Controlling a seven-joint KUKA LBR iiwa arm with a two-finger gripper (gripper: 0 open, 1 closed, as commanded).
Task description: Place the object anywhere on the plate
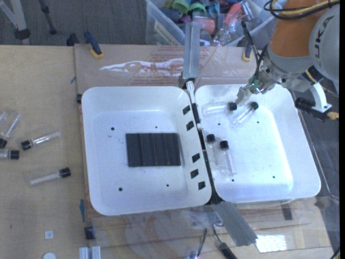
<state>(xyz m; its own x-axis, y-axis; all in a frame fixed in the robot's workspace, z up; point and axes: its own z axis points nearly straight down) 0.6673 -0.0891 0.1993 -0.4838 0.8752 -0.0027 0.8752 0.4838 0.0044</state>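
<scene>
1. Vials (pixel 243 114), clear with black caps, lie in the right bin (pixel 302 171): two near its far edge, two more (pixel 222 154) toward its left wall.
2. Dark ribbed plate (pixel 153 149) lies flat in the middle of the left bin (pixel 102 193), with nothing on it.
3. Gripper (pixel 249 93) hangs over the right bin's far edge, just above the two far vials; whether it is wide, narrow or holding anything cannot be told.
</scene>
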